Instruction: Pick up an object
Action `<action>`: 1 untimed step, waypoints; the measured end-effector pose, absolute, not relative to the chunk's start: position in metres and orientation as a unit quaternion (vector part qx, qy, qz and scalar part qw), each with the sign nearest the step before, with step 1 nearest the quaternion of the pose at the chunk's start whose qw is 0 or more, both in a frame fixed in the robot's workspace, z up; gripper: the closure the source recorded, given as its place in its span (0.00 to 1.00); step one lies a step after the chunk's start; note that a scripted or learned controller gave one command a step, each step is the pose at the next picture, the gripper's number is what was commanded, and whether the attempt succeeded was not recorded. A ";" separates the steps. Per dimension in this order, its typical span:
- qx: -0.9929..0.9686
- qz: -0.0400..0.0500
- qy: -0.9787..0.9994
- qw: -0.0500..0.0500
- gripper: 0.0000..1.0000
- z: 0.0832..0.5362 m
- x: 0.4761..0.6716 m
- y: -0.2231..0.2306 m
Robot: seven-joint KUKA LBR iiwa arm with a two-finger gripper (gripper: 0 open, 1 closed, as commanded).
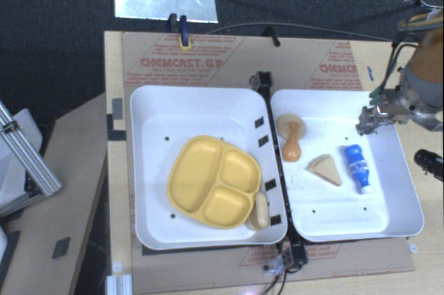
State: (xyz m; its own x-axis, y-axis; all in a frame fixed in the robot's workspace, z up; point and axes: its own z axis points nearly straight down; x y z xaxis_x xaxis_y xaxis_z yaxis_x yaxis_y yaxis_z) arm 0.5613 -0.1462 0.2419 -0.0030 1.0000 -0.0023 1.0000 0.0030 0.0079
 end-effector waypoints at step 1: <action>0.706 0.001 0.709 0.002 1.00 0.271 0.563 -0.146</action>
